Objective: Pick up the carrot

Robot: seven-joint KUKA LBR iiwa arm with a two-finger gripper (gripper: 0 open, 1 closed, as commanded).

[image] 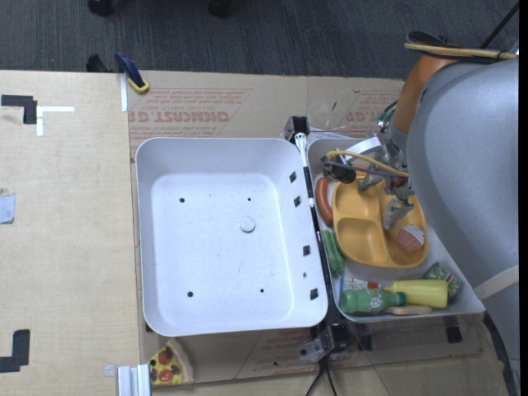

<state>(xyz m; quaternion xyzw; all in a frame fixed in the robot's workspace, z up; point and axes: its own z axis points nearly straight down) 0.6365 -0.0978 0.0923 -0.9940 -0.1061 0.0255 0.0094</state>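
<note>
The big grey arm [474, 180] comes in from the right and hangs over the right bin [462, 299]. Its orange band [410, 89] sits near the top of the picture. The end effector [394, 195] is down inside the right bin, over a yellow tray [371, 238] with two hollows. Yellow cables and metal parts crowd around it, so it is hard to tell if it is open or closed, or if it has anything.

The carrot [322, 200] looks like the orange thing at the left wall of the right bin, just beside the yellow tray. Most of it is hidden.

A green thing [332, 252] lies just below the carrot along the same wall. A green bottle [369, 301] and a yellow bottle [422, 293] lie at the front of that bin. A small red and white thing [411, 238] sits in the tray.

The left bin [157, 246] stands just beside the right one on the worktop [62, 246]. A toy pizza slice [167, 365] lies on the worktop in front of it.
</note>
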